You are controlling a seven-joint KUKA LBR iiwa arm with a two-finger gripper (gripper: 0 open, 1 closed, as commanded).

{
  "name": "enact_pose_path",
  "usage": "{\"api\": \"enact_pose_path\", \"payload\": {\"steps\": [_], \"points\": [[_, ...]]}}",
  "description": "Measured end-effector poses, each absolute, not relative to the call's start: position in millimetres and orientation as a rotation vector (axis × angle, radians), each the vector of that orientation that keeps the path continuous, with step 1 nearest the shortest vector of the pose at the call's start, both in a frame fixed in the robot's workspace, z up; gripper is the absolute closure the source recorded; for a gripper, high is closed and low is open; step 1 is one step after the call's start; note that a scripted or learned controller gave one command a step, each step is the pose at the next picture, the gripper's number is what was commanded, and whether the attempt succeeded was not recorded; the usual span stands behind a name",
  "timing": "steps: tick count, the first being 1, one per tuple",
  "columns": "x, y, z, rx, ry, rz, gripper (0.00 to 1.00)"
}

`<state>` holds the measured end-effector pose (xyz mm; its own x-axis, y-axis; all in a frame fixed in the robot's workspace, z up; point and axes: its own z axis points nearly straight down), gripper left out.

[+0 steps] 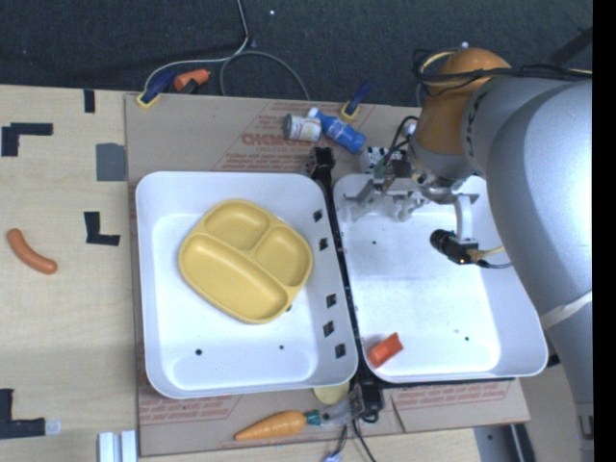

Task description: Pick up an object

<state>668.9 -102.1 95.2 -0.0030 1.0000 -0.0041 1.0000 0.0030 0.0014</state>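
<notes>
Orange object point(385, 348) lies untouched in the right bin, while the arm reaches over that bin's far end.

From left to right: a sausage-shaped toy point(31, 250) lies on the bench, well apart from the bins. The left bin point(159, 354) holds a yellow divided plate point(246, 259). A toy carrot point(271, 425) rests in front of the bins. The small orange object sits near the front-left corner of the right bin point(520, 345). The gripper point(390, 195) hangs over the far edge of the right bin, well away from the object; whether its pincer is released or clenched cannot be told.
</notes>
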Motion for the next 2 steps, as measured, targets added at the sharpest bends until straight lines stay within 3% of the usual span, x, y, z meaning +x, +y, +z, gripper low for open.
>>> {"api": "enact_pose_path", "payload": {"steps": [2], "points": [[668.1, -93, 86, 2.219, 2.223, -0.003, 0.00]]}}
